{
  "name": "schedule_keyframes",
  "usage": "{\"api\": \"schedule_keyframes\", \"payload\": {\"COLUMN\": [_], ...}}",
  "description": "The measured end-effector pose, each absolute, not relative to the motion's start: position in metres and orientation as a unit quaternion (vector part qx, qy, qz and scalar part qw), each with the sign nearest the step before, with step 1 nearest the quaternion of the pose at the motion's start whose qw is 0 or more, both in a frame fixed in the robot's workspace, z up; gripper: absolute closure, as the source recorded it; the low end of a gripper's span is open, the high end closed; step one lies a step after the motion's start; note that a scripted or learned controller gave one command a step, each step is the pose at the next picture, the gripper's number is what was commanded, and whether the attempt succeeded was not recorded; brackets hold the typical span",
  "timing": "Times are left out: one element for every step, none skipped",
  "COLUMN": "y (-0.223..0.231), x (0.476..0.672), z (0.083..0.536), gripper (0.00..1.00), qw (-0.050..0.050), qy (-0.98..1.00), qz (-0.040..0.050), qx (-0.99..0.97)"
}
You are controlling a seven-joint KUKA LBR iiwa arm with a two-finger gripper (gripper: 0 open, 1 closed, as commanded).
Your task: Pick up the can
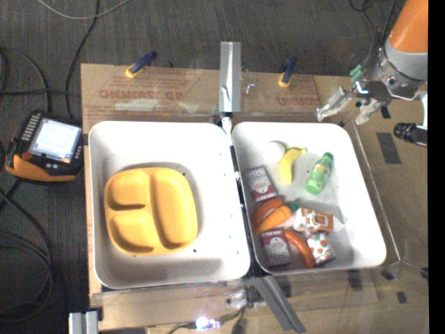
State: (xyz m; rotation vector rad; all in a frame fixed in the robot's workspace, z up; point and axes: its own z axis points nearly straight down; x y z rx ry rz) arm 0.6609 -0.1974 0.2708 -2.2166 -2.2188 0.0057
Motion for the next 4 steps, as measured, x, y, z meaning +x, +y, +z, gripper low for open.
{"api": "schedule_keyframes", "payload": {"y": [-0.183, -0.209, -0.197, -0.203], "x": [0.553, 0.504, 0.567, 0.497], "z": [0.143, 0.097, 0.112, 0.094], "gripper": [0.00, 0.00, 0.00, 0.00], "qw": [0.004, 0.001, 0.002, -0.006], "qy": [-0.759, -0.688, -0.629, -0.599], "qz": [0.0011, -0.0010, 0.0024, -0.0120], "qx": [-0.651, -0.726, -0.777, -0.801]}}
